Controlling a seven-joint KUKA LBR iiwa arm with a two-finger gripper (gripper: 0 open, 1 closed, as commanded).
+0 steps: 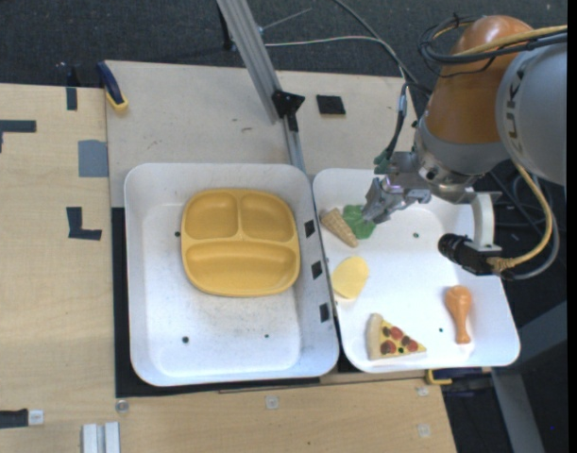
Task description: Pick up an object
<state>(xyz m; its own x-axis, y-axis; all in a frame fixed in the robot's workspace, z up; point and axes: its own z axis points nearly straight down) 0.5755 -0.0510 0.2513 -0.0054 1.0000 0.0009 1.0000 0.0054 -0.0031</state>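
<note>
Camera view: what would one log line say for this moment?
arm: over right bin | gripper: at green toy beside cone | grasp: unconfirmed | yellow tray: left bin

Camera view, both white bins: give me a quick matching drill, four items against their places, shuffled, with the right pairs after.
Items:
1. yellow plastic divided plate
2. triangular toy pizza slice
3. orange toy chicken drumstick
4. round pale yellow toy disc

Places:
A. right bin, near front edge
B. left bin, middle
C. right bin, by the divider wall
D. right bin, near the right edge

Pairs: 1-B, 2-A, 3-D, 4-C
</note>
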